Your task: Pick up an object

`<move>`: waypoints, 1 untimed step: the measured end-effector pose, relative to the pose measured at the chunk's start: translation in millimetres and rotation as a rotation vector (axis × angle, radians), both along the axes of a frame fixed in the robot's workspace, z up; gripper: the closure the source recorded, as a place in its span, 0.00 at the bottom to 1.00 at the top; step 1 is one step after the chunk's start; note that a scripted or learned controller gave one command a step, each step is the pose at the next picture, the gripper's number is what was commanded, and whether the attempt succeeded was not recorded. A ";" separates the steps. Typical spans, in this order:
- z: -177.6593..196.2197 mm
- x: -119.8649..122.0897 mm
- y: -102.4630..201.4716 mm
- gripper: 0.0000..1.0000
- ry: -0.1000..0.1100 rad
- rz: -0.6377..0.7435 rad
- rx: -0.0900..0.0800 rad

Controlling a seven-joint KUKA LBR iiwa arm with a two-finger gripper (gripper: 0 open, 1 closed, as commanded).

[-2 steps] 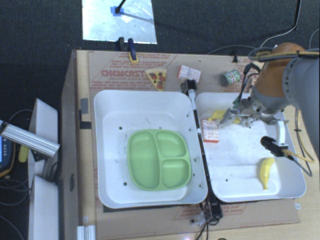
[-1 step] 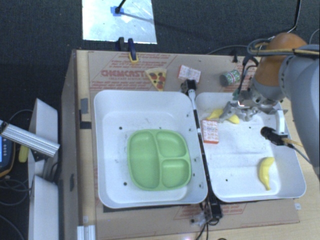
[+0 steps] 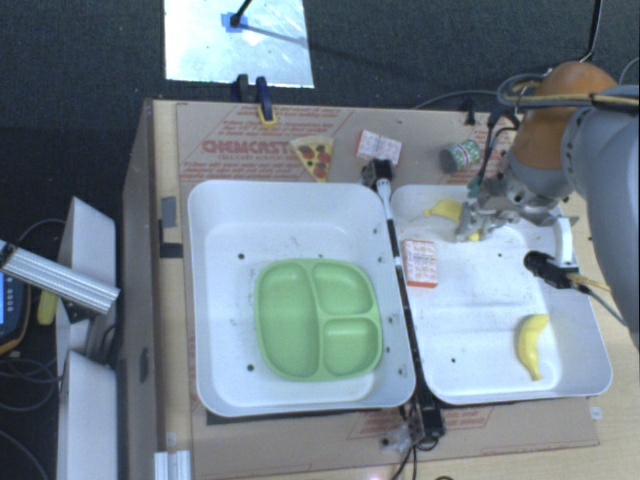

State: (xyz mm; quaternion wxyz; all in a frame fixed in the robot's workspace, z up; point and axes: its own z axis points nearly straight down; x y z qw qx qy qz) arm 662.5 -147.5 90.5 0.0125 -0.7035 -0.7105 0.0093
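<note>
Holding green divided plate (image 3: pixel 319 318): left bin (image 3: pixel 215 218); right bin (image 3: pixel 590 358): banana (image 3: pixel 531 343), card (image 3: pixel 420 263); hand (image 3: pixel 472 230) grip unclear.

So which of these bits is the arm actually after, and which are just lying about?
Likely part of the job, all in the right bin:
claw
small yellow piece beside it
banana
orange-and-white packet

Just lying about:
green divided plate in the left bin
pizza slice toy
small can
</note>
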 end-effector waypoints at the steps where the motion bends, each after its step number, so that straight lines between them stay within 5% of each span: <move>1: 95.4 -47.9 73.6 1.00 -0.036 -0.005 -0.004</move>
